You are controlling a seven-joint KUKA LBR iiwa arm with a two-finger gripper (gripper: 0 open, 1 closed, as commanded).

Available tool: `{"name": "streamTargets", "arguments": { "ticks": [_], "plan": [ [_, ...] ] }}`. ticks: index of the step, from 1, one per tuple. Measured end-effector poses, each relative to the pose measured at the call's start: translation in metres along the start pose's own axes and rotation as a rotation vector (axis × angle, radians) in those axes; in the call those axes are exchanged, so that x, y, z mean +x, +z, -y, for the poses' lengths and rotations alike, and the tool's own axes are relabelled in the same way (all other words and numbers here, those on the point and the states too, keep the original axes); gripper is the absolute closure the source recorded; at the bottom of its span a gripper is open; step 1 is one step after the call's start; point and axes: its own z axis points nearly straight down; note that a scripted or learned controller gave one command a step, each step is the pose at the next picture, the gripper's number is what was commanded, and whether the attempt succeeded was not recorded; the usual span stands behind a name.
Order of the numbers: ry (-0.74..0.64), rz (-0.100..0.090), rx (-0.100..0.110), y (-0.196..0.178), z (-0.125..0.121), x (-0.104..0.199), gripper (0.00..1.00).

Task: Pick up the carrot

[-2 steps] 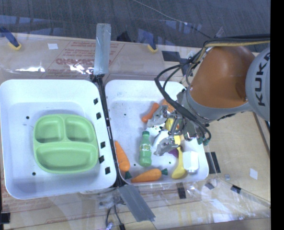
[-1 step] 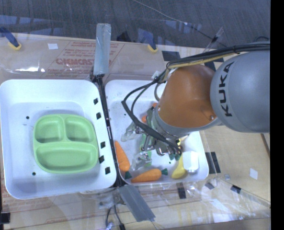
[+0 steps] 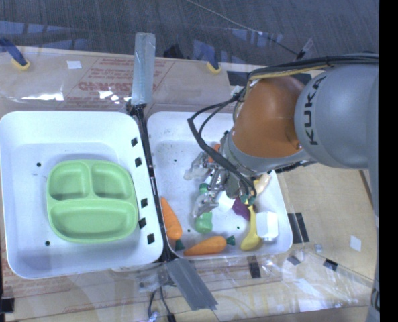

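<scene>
Two orange carrots lie in the right bin (image 3: 168, 136). One carrot (image 3: 171, 219) rests against the bin's left wall, pointing up and down. The other carrot (image 3: 206, 246) lies along the front wall. My gripper (image 3: 209, 190) hangs over the middle of this bin, under the orange wrist band, above and to the right of both carrots. It is apart from them, just above a small green item (image 3: 203, 223). No carrot is in its grasp.
A purple piece (image 3: 241, 207), a yellow piece (image 3: 251, 236) and a white block (image 3: 266, 225) crowd the right bin's front right corner. The left bin (image 3: 17, 139) holds a green divided plate (image 3: 91, 200). Black cables loop beside the wrist.
</scene>
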Motion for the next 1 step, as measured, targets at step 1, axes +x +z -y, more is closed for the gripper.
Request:
{"name": "streamTargets", "arguments": {
  "ticks": [1],
  "plan": [
    [0.150, 0.015, 0.004, 0.0603, 0.0024, 0.0484, 0.00]
  ]
}}
